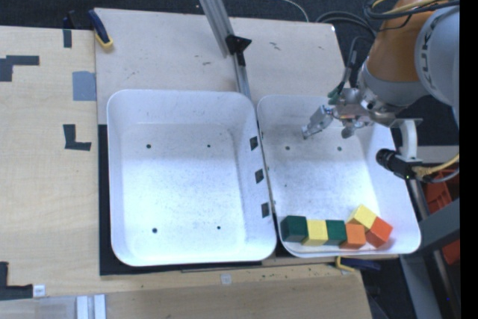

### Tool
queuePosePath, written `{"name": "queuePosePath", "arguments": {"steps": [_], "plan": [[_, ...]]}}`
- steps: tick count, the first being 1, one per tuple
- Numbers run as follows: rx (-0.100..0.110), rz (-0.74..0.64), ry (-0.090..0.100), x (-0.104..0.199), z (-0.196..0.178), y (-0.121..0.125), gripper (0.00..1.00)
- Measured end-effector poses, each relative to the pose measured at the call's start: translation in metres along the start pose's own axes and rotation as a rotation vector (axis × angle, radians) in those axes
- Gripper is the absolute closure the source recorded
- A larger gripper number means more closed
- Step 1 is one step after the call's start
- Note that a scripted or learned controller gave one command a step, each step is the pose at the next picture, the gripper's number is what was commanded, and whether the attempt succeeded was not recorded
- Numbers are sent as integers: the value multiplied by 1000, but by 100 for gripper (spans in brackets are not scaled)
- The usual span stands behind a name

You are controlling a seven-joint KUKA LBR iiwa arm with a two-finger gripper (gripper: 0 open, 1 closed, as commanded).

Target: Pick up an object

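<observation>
Top-down slanted view of my bench w/ two shallow white bins side by side.

The left bin (183,175) is a rounded white tray, floor speckled w/ fine dark dots plus four small dark spots. I see nothing lying in it. A slanted metal rail (213,4) runs from the top edge down to the seam between the bins.

The right bin (317,168) holds the task's things: a cluster of small coloured blocks packed along its near edge, toward the near right corner. Left to right: a dark green block (294,228), a yellow block (316,231), a second green block (335,231), an orange block (355,234), then a red-orange block (379,231), w/ another yellow block (364,217) sitting just behind the last two. The first four touch in a row whose long axis runs left-right along the bin's near wall; the two at the right end sit turned at an angle to that row.

My gripper (328,125) hangs over the far part of the right bin, well apart from the blocks, reaching in from the right below my grey arm w/ its orange band (396,48). Fingers are spread apart, pointing down-left, nothing between them.
</observation>
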State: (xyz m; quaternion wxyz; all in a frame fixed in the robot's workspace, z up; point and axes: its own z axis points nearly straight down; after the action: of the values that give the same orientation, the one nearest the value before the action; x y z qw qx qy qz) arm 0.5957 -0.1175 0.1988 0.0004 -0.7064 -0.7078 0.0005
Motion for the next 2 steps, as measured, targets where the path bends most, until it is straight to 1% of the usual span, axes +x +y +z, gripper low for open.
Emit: {"name": "queuePosePath", "arguments": {"steps": [1,2], "plan": [[1,-1,1,13,-11,-16,0],[7,3,2,26,3,-88,0]]}}
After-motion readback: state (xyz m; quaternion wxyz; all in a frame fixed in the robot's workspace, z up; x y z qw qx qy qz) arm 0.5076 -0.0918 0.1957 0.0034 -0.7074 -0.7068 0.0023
